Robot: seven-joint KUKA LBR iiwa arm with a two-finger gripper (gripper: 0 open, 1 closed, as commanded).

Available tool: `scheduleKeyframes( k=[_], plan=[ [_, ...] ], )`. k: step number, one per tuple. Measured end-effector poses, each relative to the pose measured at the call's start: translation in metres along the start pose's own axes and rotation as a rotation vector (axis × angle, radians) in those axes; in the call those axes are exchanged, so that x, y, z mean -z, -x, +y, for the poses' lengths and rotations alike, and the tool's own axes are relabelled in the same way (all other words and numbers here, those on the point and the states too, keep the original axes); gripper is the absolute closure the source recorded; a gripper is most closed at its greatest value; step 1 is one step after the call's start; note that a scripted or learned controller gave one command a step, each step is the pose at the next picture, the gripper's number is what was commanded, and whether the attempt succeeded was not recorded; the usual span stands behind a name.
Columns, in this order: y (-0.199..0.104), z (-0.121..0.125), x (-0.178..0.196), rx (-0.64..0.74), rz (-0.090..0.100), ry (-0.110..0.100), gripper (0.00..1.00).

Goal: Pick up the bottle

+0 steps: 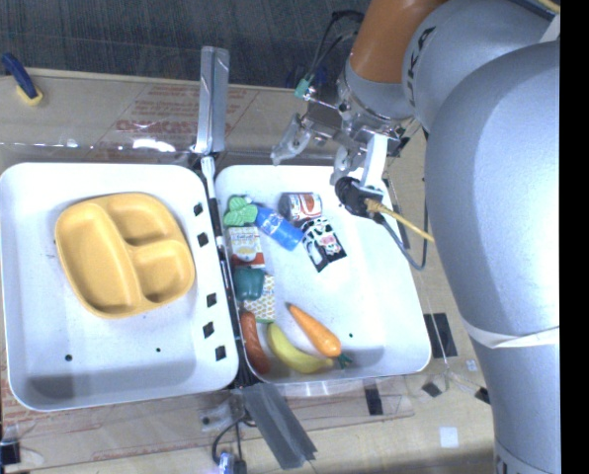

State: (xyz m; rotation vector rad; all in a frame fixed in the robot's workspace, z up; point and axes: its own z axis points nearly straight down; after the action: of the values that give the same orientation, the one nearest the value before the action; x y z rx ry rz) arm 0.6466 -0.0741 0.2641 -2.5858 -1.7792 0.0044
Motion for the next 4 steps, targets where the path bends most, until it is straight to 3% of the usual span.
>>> scheduleKeyframes(
  k=[1,2,3,4],
  plan=[
    [-0.002,-0.001,0.01,0.011,-0.002,-0.003,1.0],
    [-0.003,-0.001,0.009,0.011,-0.001,-0.004,0.0],
    [0.02,0.018,-0.133,-0.434,0.0,-0.003,0.0],
    [0.018,0.002,-0.169,-0.5,0.002,0.005,0.0]
  ],
)
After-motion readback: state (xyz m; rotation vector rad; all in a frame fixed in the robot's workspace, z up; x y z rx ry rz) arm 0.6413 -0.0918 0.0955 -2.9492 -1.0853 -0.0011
